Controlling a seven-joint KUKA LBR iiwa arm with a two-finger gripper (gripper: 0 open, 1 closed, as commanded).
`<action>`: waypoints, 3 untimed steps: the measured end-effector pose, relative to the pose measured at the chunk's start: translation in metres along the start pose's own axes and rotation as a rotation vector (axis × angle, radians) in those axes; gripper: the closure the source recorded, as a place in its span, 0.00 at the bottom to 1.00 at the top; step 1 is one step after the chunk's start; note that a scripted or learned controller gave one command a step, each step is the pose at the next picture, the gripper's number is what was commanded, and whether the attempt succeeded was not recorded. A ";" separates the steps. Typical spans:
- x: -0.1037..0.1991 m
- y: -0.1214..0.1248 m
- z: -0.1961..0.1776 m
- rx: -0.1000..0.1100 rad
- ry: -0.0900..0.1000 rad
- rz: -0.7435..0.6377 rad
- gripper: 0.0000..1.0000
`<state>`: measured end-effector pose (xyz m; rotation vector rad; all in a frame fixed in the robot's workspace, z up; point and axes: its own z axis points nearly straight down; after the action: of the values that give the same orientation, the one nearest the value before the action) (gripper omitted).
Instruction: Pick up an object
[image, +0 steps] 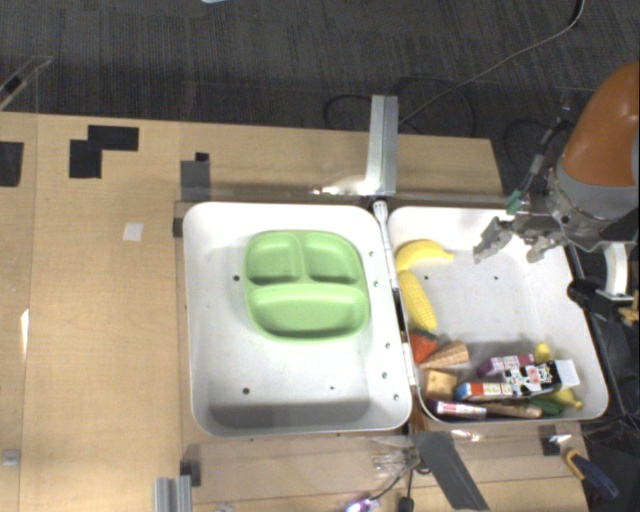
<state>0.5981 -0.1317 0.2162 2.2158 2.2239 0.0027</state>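
Observation:
My gripper hangs over the back of the right bin, its two fingers spread open with only white bin floor between them. A yellow banana lies to its left by the bin's left wall. Below the banana is a corn cob. Along the bin's front lie a red piece, a tan cone-shaped piece, a printed box, a marker and other small items. The gripper touches none of them.
A green divided plate rests in the left bin. A metal post rises at the back between the bins. The arm's orange band and grey wrist stand at the right edge.

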 end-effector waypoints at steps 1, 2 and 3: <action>-0.042 0.001 0.056 0.001 -0.001 0.030 0.00; 0.025 0.042 0.124 -0.002 -0.001 -0.042 0.00; 0.030 0.066 0.128 0.030 -0.004 -0.021 0.00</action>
<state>0.6641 -0.1014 0.0886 2.2049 2.2605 -0.0360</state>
